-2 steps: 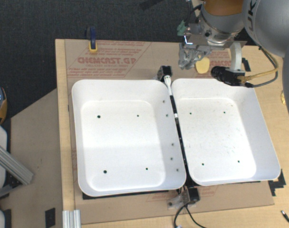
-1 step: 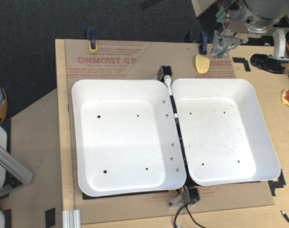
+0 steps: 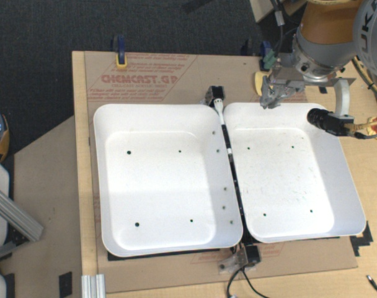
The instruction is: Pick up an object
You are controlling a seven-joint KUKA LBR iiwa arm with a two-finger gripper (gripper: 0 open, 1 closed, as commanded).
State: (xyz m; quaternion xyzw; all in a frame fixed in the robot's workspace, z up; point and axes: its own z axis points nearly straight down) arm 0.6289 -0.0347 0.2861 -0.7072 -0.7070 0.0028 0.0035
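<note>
My gripper [image 3: 273,98] hangs over the far rim of the right bin [image 3: 337,185], near that bin's back left corner. The grey wrist and the orange band of the arm [image 3: 328,23] rise above it toward the top right. Nothing shows under or in the gripper from this angle. Both the right bin and the left bin [image 3: 114,166] show white floors marked with a few small dark dots. I see no loose object lying on either floor.
A black cylindrical part [image 3: 325,120] on a grey bracket sticks out over the right bin's far right rim. A black clamp strip [image 3: 229,160] runs between the bins. A pale yellow piece [image 3: 258,82] lies on the cardboard behind the gripper. A blue-yellow clamp [image 3: 120,51] stands at the back left.
</note>
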